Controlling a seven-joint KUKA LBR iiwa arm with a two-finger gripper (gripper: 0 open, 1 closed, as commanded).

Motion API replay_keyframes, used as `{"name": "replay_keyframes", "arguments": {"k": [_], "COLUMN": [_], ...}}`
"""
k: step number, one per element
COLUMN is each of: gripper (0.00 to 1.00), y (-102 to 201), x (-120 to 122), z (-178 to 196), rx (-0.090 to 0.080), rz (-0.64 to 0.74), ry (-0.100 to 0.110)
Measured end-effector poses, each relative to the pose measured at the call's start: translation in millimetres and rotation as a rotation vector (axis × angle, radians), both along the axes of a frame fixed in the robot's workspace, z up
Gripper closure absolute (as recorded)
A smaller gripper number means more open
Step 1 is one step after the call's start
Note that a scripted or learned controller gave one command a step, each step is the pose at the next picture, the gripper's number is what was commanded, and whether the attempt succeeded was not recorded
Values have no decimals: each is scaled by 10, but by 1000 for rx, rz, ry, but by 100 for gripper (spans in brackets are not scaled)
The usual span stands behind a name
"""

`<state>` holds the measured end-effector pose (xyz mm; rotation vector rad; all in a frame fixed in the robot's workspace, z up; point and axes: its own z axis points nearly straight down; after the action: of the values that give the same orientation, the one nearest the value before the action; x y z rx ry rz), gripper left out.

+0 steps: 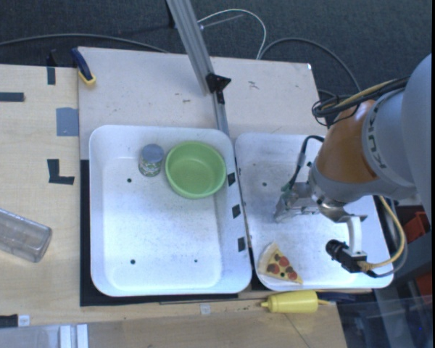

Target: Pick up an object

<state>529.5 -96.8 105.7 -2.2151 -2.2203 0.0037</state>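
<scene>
My gripper (pixel 283 206) hangs low over the middle of the right bin (pixel 264 158), close to its bare floor. Nothing shows in its grasp. A toy pizza slice (pixel 279 264) lies flat in that bin's front left corner, a short way in front of the gripper and apart from it. In the left bin (pixel 159 259), a green bowl (pixel 196 169) stands upright at the back right. A small grey can (pixel 151 159) stands just left of the bowl.
A yellow squeeze bottle (pixel 290 301) lies on the bench just in front of the right bin. A clear plastic container (pixel 14 234) lies on the bench far left. A grey pole (pixel 192 35) slants in from the back toward the bins' shared wall.
</scene>
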Motion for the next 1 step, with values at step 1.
{"name": "replay_keyframes", "arguments": {"k": [1], "gripper": [100], "y": [-105], "x": [15], "z": [530], "rx": [-3], "rz": [-2], "ry": [-8]}}
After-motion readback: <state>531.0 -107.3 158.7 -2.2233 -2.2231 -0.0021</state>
